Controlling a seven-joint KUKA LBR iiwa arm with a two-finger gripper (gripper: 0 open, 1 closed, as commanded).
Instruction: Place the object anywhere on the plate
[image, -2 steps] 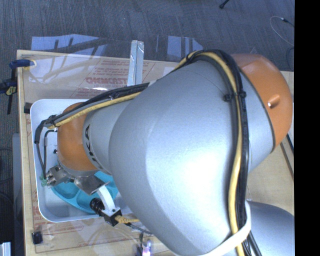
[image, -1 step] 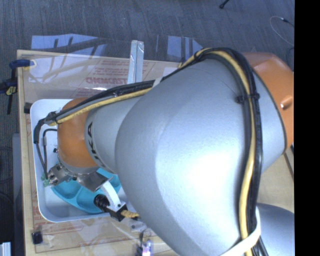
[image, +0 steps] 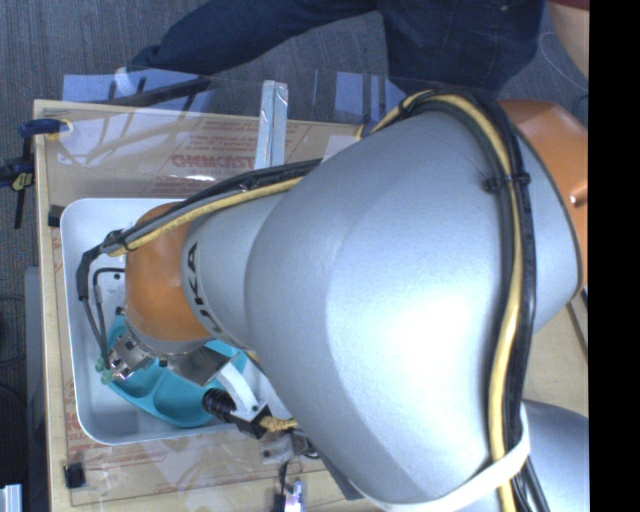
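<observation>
Crowding the white bin (image: 75, 300): arm (image: 400, 300) over teal plate (image: 180, 400); finger state untellable

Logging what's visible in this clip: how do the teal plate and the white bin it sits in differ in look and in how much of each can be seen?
The teal plate is coloured and rounded; the white bin is plain white with straight walls and rounded corners. The plate lies inside the bin, mostly covered by the arm, with just its lower-left part peeking out; the bin shows its whole left wall and bare floor. Both are shallow and open-topped.
</observation>
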